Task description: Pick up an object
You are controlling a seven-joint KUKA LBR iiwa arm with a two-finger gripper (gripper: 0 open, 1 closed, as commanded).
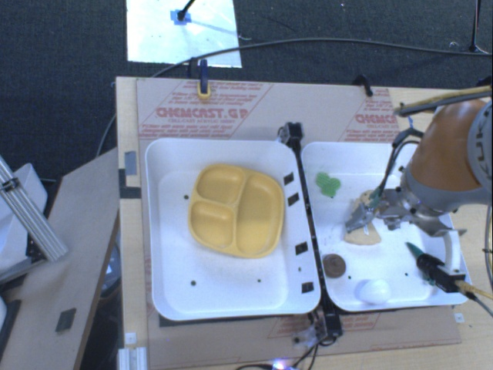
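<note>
Left bin (166,206): a shallow white tray holding one yellow divided plate (236,209), three compartments facing up, lying flat near the bin's centre. A black divider strip (306,222) marks the seam where the two bins meet.

Right bin (347,293): along its left part, a small green object (329,184) sits toward the far side; a brown disc (333,265) lies nearer the front edge; a white rounded object (375,290) rests just beside the front wall. Between the green object and the disc lies a tan, flattish object (362,233) (its shape partly covered by the tool).

Gripper (360,220): set low over the tan object, touching or nearly touching it. Whether it is released, clenched, or grasping cannot be told. The arm (454,156), with its orange band, enters from the right.
</note>
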